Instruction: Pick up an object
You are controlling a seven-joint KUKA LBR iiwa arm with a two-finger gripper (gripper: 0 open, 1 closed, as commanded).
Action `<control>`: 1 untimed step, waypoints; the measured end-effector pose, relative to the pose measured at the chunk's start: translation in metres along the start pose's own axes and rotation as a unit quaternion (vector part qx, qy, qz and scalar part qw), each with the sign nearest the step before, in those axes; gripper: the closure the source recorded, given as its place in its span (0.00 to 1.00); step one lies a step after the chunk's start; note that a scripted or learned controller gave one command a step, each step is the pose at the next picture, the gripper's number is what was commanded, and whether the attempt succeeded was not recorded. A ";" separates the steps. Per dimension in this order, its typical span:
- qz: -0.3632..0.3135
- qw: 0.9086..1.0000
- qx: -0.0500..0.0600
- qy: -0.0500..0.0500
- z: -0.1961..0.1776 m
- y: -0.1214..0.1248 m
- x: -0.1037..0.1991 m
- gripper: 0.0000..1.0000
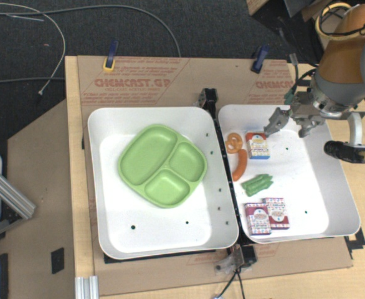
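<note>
My gripper [291, 126] hovers over the far part of the right bin [332, 192], open, with nothing between its fingers. Its left finger [274, 122] is just beyond and to the right of a small white, red and blue box [258, 146]. Left of the box lie an orange ring [234, 142] and an orange sausage-shaped piece [239, 164]. A green pepper-like toy [257, 184] lies below them. Two red patterned packets [266, 216] rest near the bin's front edge.
The left bin [108, 223] holds a green divided plate [162, 165]. A black clamp [208, 97] sits at the far end of the seam between the bins. The arm's grey and orange wrist [344, 55] looms over the right bin's far right corner.
</note>
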State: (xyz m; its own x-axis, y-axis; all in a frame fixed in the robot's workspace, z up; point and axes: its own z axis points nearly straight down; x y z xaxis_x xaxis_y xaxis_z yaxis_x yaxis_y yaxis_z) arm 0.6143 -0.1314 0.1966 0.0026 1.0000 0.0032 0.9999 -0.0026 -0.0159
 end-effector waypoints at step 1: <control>-0.001 1.000 -0.007 -0.001 -0.009 0.003 0.000 0.00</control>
State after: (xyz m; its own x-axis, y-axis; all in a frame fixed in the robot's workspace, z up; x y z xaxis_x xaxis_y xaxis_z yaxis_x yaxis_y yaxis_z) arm 0.6174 -0.1310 0.2052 -0.0003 1.0000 0.0011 1.0000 0.0003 -0.0010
